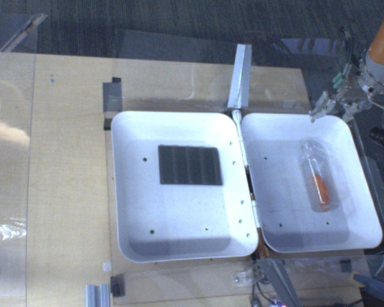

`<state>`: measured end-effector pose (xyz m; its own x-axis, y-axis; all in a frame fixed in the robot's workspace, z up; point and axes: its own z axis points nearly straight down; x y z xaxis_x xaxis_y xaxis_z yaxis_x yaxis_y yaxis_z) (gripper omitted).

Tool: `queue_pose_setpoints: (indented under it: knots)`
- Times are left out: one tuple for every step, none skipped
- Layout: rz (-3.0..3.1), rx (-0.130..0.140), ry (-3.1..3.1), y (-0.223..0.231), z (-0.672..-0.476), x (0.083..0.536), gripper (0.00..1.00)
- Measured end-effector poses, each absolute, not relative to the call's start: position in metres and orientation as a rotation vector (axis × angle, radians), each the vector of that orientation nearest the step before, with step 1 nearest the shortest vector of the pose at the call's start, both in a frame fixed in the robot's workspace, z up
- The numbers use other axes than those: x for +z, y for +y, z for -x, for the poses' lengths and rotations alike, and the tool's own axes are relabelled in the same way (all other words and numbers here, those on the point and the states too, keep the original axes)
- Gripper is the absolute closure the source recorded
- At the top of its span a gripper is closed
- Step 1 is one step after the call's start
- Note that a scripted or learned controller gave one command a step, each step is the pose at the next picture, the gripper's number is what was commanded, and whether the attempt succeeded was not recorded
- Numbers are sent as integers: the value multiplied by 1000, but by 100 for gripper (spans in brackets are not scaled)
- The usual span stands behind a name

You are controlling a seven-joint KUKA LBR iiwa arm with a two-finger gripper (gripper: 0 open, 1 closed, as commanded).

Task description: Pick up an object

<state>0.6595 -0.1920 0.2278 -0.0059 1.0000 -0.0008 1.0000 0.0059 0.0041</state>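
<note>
You have 2 shallow white bins side by side on the wooden bench: the left bin carries a dark ribbed rectangular pad on its floor, and the right bin holds the object, a clear plastic bottle with an orange-red piece visible inside, lying on its side in the right half of that bin with its length running from far to near. The gripper sits above the far right corner of the right bin, well apart from the bottle, with its 2 thin fingers spread and nothing between them.
</note>
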Motion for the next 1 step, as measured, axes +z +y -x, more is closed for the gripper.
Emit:
queue_pose_setpoints:
  knots:
    - [-2070, 7, 2353, -205, -640, 88, 0]
